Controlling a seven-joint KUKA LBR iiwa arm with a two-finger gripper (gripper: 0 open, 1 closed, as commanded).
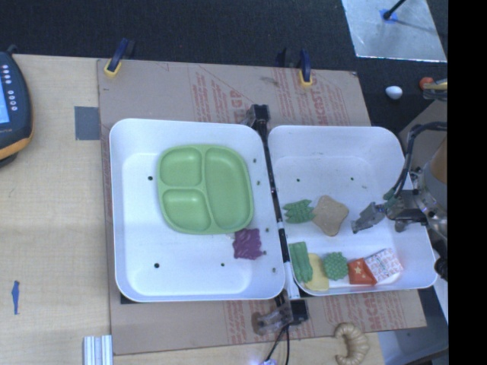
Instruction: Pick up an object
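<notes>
The right bin [335, 139] holds several small items. A tan bread-like piece [330, 214] lies near its middle, with a green ridged piece [298, 211] to its left. Along the front wall lie a long green piece [300, 261], a yellow piece [316, 278], a bumpy green piece [335, 265] and a red and white packet [377, 268]. My gripper [368, 217] hangs low over the right bin, just right of the tan piece and above the packet. Nothing shows in its grasp.
The left bin [129, 265] holds a green divided plate [205, 188] and a small purple piece [247, 243] near its right wall. A handheld pendant [11, 105] lies at the bench's far left. A tan curled object [352, 342] rests in front of the bins.
</notes>
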